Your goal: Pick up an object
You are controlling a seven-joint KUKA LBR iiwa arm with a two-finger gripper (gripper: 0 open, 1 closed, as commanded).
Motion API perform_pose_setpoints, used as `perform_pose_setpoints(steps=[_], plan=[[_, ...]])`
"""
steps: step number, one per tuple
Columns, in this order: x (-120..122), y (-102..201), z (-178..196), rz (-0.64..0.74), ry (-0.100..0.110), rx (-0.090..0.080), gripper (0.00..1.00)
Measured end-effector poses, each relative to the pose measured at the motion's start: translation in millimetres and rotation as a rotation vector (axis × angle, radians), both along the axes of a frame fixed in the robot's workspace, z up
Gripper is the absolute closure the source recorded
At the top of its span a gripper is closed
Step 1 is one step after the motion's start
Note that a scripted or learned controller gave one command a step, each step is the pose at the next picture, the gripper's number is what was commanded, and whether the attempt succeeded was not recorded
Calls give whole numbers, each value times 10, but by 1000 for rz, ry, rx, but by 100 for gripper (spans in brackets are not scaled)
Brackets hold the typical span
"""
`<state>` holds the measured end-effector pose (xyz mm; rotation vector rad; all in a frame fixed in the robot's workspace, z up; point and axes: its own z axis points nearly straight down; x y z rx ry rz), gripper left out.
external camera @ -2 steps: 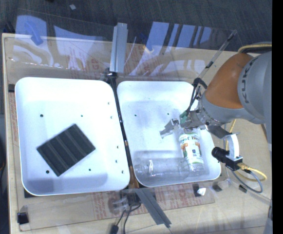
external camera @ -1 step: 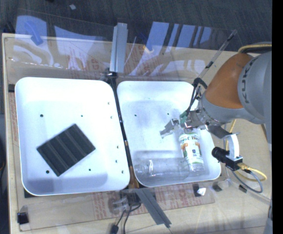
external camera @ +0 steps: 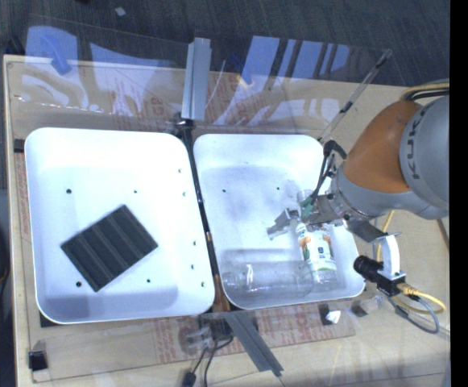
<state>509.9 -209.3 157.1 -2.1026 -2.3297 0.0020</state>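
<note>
**Ana:** Nearest us, along the near wall of the right bin (external camera: 250,147), lies a clear plastic bottle (external camera: 270,278) on its side. Is that the one being picked?

**Ben:** I judge not. The likelier target is the small white bottle (external camera: 320,254) with the green and orange label, in the near right corner of that bin, just beside the clear one's right end. It seems to lie tilted, its cap end pointing far-left toward the claw.

**Ana:** And the claw?

**Ben:** The claw (external camera: 291,220) is low inside the right bin, at or touching the cap end of the white bottle. I cannot tell whether it is released or clenched; the metal parts blur together there. Nothing is plainly held.

**Ana:** So which step is this?

**Ben:** My reading: the reach is done and the grasp itself is in hand, with no lift yet. Next it needs a firm closure around the bottle's body, then a straight rise clear of the bin wall and the clear bottle.

**Ana:** The arm's pose?

**Ben:** It comes in from the right over the bench (external camera: 97,103), orange band (external camera: 378,147) above the wrist, wrist bent down and left into the bin.

**Ana:** The left bin (external camera: 48,156)?

**Ben:** It holds a dark ribbed slab (external camera: 109,247), well apart.
</note>
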Motion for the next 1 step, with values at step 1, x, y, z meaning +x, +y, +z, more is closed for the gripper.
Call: perform_pose_setpoints(steps=[1], plan=[[-128, -20, 235, -47, -3, -2, 0]])
